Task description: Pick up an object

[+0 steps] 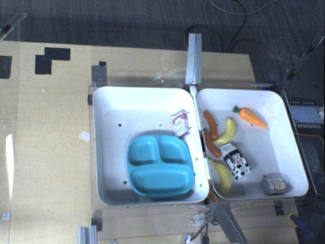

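Observation:
The left bin (109, 111) holds a blue divided plate (160, 165) at its front right and a small red-and-white packet (181, 123) against its right wall. In the right bin (284, 116) lie an orange carrot (252, 117) at the back, two red sausages (210, 124) (212, 145) along the left wall, a yellow banana (228, 130), a second banana (221, 174) near the front, a black-and-white toy cow (236, 162) and a grey round object (274, 185) at the front right.
A metal post (193, 60) stands behind the seam between the two bins. The wooden bench (45, 136) stretches to the left. Cables (238, 4) lie on the dark floor behind.

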Action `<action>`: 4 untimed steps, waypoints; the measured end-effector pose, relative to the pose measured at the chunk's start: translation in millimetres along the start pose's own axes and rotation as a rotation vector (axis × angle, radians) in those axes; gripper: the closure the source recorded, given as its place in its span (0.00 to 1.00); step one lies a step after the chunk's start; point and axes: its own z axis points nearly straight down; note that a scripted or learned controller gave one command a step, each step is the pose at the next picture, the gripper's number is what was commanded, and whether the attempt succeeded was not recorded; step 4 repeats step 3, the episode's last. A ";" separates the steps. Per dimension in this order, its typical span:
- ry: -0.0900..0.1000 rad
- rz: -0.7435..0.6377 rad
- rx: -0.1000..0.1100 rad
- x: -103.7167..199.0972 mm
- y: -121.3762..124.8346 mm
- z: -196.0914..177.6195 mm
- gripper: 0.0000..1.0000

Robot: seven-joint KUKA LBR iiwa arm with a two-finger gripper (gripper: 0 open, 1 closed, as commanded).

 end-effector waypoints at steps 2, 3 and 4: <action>0.001 -0.287 0.002 24.9 43.9 106.9 1.00; 0.000 -0.373 0.000 16.7 48.0 84.3 1.00; 0.000 -0.373 0.000 16.7 48.0 84.3 1.00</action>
